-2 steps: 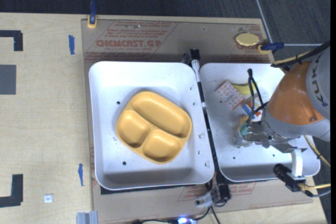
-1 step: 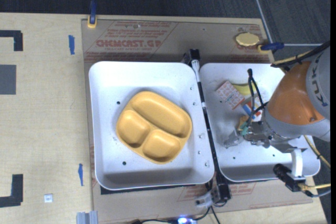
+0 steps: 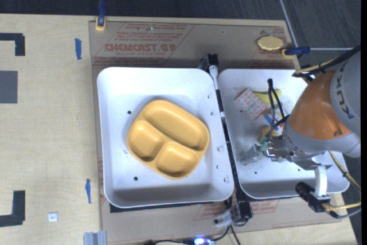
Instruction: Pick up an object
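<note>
- Two shallow white bins are seen side by side on a wooden board: the left white bin (image 3: 109,123) and the right white bin (image 3: 246,181), their inner rims touching along a dark seam.
- A yellow moulded plastic tray with three rounded compartments (image 3: 167,137) is seen lying in the middle of the left white bin, turned at a slant, apart from the bin walls.
- A small flat packet with a red-and-white printed pattern (image 3: 249,101) is seen in the far part of the right white bin, near its left wall.
- A yellow piece (image 3: 261,107) is partly seen just to the right of the packet; its shape cannot be told.
- The grey arm with its orange band (image 3: 316,115) is seen reaching in from the right, low over the near right part of the right white bin.
- The gripper (image 3: 265,148) is seen below the orange band, pointed down and left toward the bin floor, among thin black, blue and green cables.
- How far the gripper is open cannot be told, and nothing can be made out as held by it.
- A round tan disc (image 3: 270,43) is seen on the board beyond the right white bin.
- A blue clamp (image 3: 101,13) is seen at the far left corner of the board.
</note>
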`<state>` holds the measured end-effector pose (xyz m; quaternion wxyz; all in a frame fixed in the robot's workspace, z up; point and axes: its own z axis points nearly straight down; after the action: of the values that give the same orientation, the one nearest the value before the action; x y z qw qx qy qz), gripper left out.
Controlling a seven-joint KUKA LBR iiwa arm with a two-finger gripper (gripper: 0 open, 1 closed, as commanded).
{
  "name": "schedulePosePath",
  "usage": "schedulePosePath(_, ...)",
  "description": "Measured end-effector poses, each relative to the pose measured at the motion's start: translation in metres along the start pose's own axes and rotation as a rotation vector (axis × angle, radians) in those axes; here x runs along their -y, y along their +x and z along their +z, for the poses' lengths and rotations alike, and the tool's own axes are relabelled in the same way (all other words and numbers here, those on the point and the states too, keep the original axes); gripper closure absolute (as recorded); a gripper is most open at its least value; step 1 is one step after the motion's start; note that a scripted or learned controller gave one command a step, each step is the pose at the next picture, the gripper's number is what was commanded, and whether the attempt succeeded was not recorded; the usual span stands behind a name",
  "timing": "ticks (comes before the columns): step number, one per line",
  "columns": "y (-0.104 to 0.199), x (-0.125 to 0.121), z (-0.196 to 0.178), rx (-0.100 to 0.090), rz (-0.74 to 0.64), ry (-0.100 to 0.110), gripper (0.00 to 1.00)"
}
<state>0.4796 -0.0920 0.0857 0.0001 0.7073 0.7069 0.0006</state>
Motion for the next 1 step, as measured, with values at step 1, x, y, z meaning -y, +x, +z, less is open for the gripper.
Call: schedulePosePath(1,-0.0004,-0.0021,-0.0109,0.002,-0.001,-0.006,1.00)
